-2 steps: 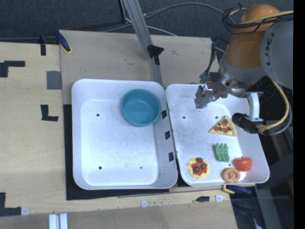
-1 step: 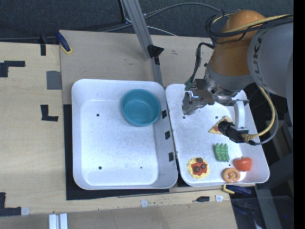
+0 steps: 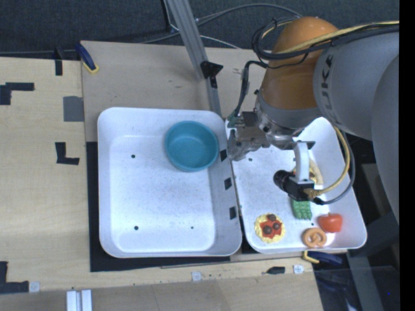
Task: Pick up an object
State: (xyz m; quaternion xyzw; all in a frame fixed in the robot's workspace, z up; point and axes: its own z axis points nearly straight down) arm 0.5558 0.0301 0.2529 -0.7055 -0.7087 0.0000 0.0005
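Note:
A blue bowl (image 3: 191,146) rests in the left bin (image 3: 130,193) near its upper right corner. The right bin (image 3: 259,173) holds a small pizza toy (image 3: 270,227), a green block (image 3: 301,208), a red tomato-like toy (image 3: 331,222), an orange ring-shaped toy (image 3: 315,238) and a pale yellow item (image 3: 316,172) partly behind the arm's cabling. My gripper (image 3: 241,142) hangs over the upper left of the right bin, close to the divider and just right of the bowl. Its body hides the fingertips.
The grey arm with its orange band (image 3: 305,57) covers the upper part of the right bin. A metal pole (image 3: 194,44) slants across the back. A black connector (image 3: 288,181) and yellow cable hang over the right bin's middle.

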